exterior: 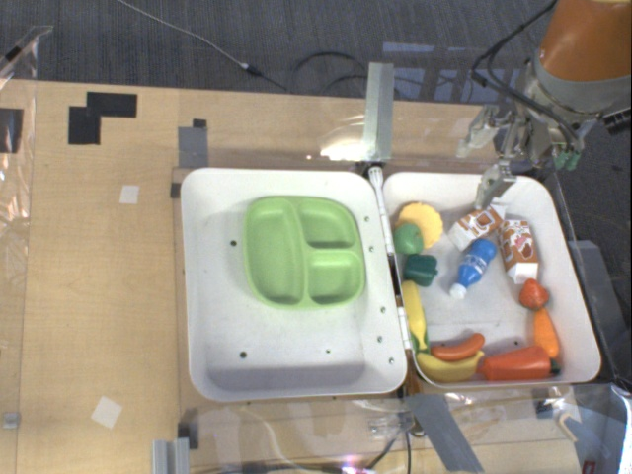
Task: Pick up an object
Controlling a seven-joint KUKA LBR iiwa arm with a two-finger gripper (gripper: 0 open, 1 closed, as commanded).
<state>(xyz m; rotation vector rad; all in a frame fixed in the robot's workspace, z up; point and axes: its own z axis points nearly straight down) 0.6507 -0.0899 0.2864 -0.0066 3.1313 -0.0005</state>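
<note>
Cartons (497, 233) lie at the back of the right bin (578, 294) just under our tool (497, 171), whose opening we cannot tell, so we should descend straight onto one, clear of the blue bottle (473, 267), over the pale wooden bench (99, 294).

The right bin (568, 265) holds a scatter of toy foods. A small brown-and-white carton (474, 227) lies tilted near the far wall, and a second carton (517, 247) lies just beside it on the right. A blue bottle (473, 268) with a white cap lies slanted between them, near the middle. A yellow round piece (422, 220) sits by the left wall, with two green pieces (413, 253) just below it. A banana (449, 365), a sausage (457, 347) and an orange carrot-like piece (515, 364) lie along the near wall.
</note>
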